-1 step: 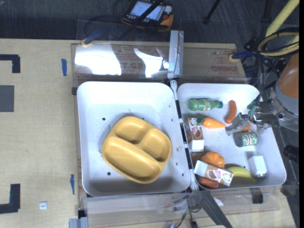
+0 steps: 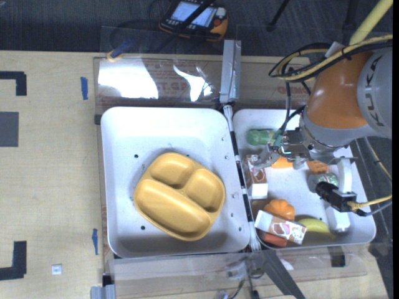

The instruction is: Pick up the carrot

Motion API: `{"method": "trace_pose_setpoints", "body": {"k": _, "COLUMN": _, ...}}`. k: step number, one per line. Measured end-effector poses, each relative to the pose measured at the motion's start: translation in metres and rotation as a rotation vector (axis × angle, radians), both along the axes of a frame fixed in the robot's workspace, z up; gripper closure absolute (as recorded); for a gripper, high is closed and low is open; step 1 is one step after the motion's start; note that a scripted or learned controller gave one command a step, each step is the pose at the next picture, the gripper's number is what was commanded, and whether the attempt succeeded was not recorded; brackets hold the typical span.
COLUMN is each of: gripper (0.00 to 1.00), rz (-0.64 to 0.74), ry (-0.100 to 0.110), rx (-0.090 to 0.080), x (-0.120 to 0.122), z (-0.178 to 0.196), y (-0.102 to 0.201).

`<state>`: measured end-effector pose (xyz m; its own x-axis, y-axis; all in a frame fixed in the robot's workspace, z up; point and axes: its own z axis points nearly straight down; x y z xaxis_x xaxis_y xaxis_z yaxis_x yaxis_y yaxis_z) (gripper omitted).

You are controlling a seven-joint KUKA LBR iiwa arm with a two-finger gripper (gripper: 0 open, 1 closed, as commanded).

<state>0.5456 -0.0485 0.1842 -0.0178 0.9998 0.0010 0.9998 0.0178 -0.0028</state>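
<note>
Left bin point(image 2: 118, 167): a yellow three-part dish point(image 2: 179, 194) is seen. Right bin point(image 2: 365, 229): the gripper point(image 2: 283, 156) is lowered at the carrot point(image 2: 282, 163), an orange piece just beneath it. Grip state cannot be told. A banana point(image 2: 313, 226) lies at the front.

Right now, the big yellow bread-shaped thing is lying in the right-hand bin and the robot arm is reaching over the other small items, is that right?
Not quite. The camera view shows the big yellow bread-shaped thing lying in the left-hand bin, alone there. The rest holds: the robot arm is reaching over the right-hand bin, where the small items lie.
</note>
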Motion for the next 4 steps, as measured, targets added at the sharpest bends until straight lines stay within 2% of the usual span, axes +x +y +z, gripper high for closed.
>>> {"method": "trace_pose_setpoints", "body": {"k": 1, "gripper": 0.00, "rz": -0.005, "ry": -0.036, "rx": -0.006, "x": 0.029, "z": -0.070, "y": -0.054}}
{"method": "trace_pose_setpoints", "body": {"k": 2, "gripper": 0.00, "rz": 0.007, "ry": -0.008, "rx": -0.003, "x": 0.056, "z": -0.099, "y": -0.088}}
{"method": "trace_pose_setpoints", "body": {"k": 3, "gripper": 1.00, "rz": 0.006, "ry": -0.008, "rx": -0.005, "x": 0.056, "z": -0.088, "y": -0.089}}
{"method": "trace_pose_setpoints", "body": {"k": 4, "gripper": 1.00, "rz": -0.047, "ry": -0.008, "rx": -0.004, "x": 0.062, "z": -0.098, "y": -0.078}}
